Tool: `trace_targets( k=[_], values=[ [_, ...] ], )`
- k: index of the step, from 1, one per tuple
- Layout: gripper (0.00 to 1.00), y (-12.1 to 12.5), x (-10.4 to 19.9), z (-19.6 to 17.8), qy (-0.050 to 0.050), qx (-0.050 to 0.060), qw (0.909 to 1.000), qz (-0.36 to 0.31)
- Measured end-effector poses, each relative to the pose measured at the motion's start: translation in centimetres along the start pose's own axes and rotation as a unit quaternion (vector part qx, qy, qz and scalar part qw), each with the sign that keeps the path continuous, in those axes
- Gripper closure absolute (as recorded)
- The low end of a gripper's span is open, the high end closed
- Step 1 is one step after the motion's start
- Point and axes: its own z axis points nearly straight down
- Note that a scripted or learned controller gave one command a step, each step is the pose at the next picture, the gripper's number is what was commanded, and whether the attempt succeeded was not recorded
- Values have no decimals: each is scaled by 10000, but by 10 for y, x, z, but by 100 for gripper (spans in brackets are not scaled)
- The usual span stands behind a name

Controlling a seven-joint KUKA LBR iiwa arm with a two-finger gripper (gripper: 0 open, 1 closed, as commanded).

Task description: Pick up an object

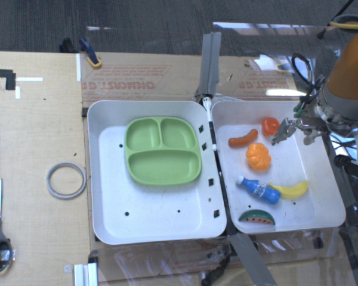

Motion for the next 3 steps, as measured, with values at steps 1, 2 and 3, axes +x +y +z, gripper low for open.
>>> trace_targets(
  k=[1,2,3],
  values=[
    [0,1,37,117,0,-7,9993,-368],
    [100,1,35,108,-4,-6,9994,-345],
    [100,58,89,16,-8,-8,9993,384]
  ],
)
